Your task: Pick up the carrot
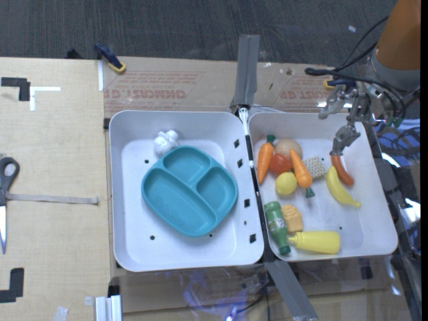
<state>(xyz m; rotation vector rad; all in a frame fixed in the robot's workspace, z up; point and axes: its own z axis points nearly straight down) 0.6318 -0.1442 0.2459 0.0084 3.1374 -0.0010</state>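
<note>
Arm (400,32) above right bin (381,179)

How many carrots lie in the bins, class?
2. One carrot lies at the right bin's upper left, by the divider. The other carrot slants beside the tomato and lemon. More could hide beneath the pile.

Two orange carrots (265,160) lie in right bin (374,246).
</note>
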